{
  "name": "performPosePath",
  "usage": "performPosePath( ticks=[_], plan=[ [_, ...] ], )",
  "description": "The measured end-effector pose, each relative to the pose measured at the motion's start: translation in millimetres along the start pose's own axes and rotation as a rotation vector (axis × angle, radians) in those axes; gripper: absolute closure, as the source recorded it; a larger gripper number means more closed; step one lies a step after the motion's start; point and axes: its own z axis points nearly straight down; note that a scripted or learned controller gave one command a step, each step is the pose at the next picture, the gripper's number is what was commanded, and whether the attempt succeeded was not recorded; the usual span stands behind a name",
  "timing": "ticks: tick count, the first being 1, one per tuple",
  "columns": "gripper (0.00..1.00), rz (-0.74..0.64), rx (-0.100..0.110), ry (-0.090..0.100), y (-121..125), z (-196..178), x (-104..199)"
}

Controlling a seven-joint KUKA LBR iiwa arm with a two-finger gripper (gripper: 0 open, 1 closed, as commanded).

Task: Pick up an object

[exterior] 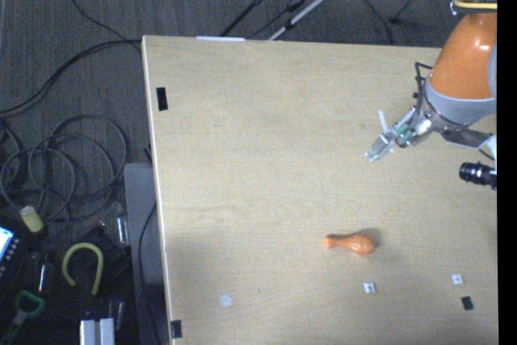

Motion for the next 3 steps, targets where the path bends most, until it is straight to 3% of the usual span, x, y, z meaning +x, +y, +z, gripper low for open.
performPosePath(
  ticks=[1,2,3],
  plan=[
    [1.0,0.058,-0.001,0.002,58.2,1.9,40.4],
    [1.0,0.306,0.001,0.0,95.3,-1.5,40.4],
    [1.0,-0.042,0.001,0.0,57.7,28.6,14.4]
  ],
)
